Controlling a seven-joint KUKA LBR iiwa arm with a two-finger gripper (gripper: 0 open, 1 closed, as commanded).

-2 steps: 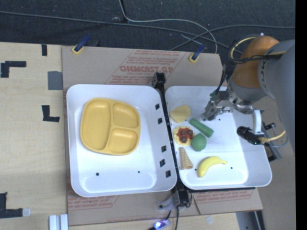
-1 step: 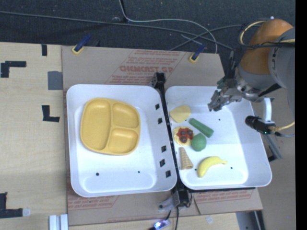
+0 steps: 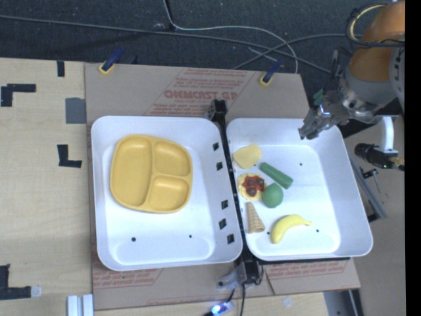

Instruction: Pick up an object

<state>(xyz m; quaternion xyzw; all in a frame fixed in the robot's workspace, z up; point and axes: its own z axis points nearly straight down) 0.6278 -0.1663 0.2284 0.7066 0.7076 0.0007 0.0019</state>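
A: Tool hovers at the right bin's far rim, its state I can't tell.

B: The banana lies near-right: looks light, stiff, slick. Take it across the middle.

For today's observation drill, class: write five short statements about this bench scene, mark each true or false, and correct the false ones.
1. The yellow divided plate lies in the left bin. True.
2. The banana lies in the left bin. False: it is in the right bin.
3. The tool holds the banana. False: the tool is at the right bin's far rim, apart from it.
4. The green ball lies beside the green stick. True.
5. The cone lies on the plate. False: it is on the right bin's floor.
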